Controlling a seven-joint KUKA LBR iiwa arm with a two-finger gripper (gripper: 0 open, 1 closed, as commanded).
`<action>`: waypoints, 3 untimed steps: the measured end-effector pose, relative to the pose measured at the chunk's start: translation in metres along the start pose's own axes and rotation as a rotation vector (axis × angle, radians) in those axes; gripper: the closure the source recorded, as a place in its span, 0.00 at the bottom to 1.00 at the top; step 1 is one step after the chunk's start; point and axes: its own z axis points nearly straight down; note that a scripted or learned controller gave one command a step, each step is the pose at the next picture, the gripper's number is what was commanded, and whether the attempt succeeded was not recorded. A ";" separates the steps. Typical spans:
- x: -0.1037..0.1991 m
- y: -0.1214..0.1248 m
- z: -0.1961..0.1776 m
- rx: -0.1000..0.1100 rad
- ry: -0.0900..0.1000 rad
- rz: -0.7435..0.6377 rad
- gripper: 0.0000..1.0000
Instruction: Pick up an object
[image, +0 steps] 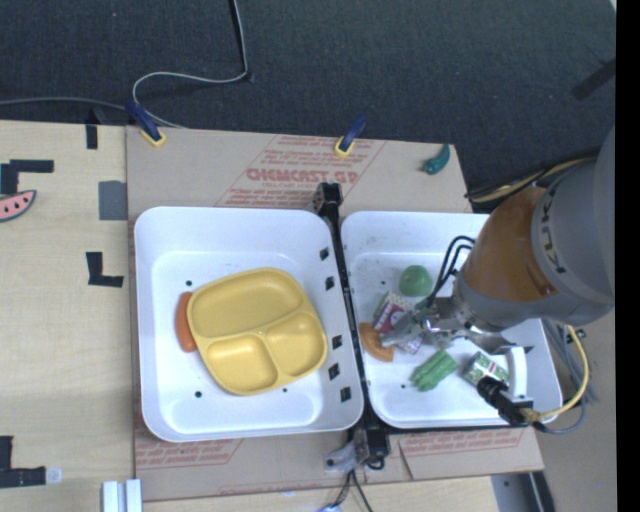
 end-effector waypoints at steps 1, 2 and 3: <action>0.000 -0.012 0.007 -0.008 0.001 -0.001 0.00; 0.002 -0.011 -0.004 -0.006 0.008 -0.004 1.00; 0.002 -0.012 -0.003 -0.003 0.007 -0.004 0.00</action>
